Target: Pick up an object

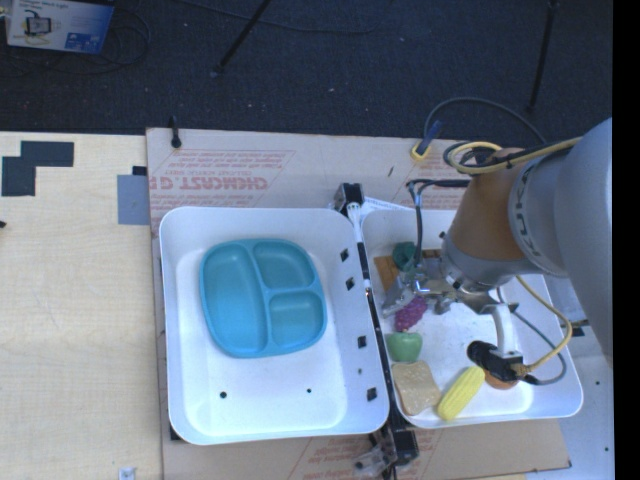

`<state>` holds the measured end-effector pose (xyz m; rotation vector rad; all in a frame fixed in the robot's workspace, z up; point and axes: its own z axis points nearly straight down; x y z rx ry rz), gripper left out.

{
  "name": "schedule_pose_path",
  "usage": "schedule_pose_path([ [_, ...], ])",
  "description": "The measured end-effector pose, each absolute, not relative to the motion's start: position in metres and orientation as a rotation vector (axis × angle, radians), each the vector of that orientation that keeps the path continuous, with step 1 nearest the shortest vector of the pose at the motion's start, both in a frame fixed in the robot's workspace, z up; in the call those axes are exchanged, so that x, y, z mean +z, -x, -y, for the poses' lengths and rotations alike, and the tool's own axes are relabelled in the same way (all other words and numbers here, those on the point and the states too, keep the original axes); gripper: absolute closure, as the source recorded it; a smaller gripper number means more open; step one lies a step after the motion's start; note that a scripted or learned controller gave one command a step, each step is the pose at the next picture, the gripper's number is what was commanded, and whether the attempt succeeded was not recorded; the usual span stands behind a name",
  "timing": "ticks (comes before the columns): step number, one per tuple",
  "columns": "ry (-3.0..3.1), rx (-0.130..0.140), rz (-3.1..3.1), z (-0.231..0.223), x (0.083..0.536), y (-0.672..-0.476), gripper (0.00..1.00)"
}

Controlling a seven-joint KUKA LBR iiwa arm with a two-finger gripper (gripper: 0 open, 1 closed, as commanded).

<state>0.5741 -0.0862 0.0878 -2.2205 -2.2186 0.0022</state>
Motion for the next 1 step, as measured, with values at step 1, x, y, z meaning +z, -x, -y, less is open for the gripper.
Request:
schedule_pose_path([
  [1,2.22,0.002,2.216,0.0865,0.0979,-0.5743,1.0],
])
